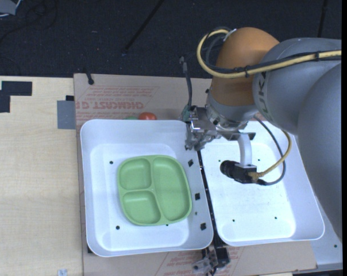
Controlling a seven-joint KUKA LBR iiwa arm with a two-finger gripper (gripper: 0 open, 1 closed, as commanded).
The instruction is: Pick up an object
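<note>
A light green plate (154, 190) with three compartments lies flat in the middle of the left bin (99, 223). My gripper (193, 135) hangs at the back of the seam between the two bins, above and to the right of the plate's far corner. The grey wrist and its orange band (242, 56) cover most of the gripper from above. I see nothing held under it.
The right bin (265, 211) sits under the arm. A black cylinder on a cable (238, 171) hangs from the wrist over that bin. A small red and green thing (146, 117) lies on the cardboard just behind the left bin's back rim.
</note>
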